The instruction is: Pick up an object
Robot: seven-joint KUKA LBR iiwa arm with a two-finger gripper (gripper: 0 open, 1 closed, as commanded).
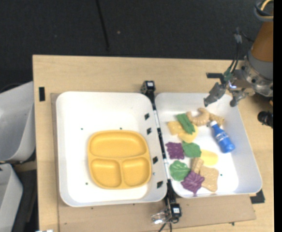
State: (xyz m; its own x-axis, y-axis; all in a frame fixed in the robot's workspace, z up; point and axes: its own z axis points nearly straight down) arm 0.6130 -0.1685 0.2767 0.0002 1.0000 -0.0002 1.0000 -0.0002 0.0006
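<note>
Arm enters from right, two-finger gripper [224, 96] over the right white bin's [244, 175] far corner, fingers spread, nothing between them. Blue plastic bottle [222, 137] lies just below it beside tan, green, purple, yellow pieces. Yellow divided tray [118, 158] in left white bin [73, 129].
</note>
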